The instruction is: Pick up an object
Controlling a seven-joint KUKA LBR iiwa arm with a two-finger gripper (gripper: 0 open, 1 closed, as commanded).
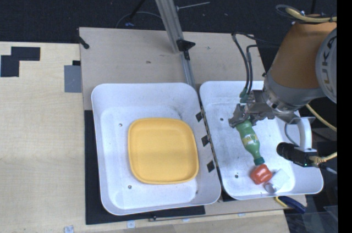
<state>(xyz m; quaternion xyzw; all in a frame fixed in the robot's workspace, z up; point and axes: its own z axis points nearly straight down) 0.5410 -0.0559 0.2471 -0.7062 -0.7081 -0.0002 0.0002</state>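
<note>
Green bottle (250, 142) lies in the right bin (220, 133) with the gripper (242, 115) over its base, can't tell its state, so I'd pinch across the body, not the slippery neck.

Glossy green plastic bottle (250, 143) lies in the matt white right bin (308, 182); the yellow plate (163, 150) looks smooth plastic.

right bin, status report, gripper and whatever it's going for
Gripper down in right bin, at top end of green bottle. Bottle lying flat. Red object by bottle's lower end. Yellow plate in left bin.
</note>
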